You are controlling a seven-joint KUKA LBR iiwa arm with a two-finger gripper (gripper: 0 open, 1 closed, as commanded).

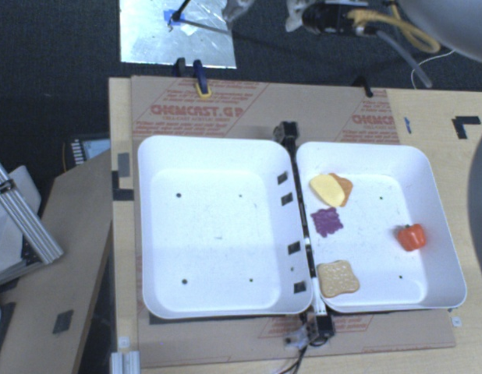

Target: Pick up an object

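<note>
Gripper: the gripper (274, 6) sits at the top edge of the view, above the dark floor and well clear of both bins; two pale fingers hang down with a gap between them and nothing in it, so it reads as open, though the view is cropped there.
Why it sits there: probably parked out of the way so the camera sees both bins whole before a pick.
Left bin: the left bin (159, 166) holds no objects, only small dark dots on its floor.
Right bin: the right bin (428, 209) holds all four objects, well apart from each other.
Cheese: a yellow wedge (328, 188) near the back left corner, lying on an orange piece under it.
Purple piece: a flat purple patch (327, 221) just in front of the wedge, near the divider.
Cracker: a tan cracker (338, 278) at the front left corner, close to the wall.
Pepper: an orange-red pepper (411, 237) to the right, standing free of the walls.
Pick target: any of these serves the task; the pepper looks easiest, being tall with space around it.
Risk: the cracker and purple patch lie flat and near the wall, so fingers may slide over them.
Tabletop: the tabletop (319, 104) carries both bins side by side.
</note>
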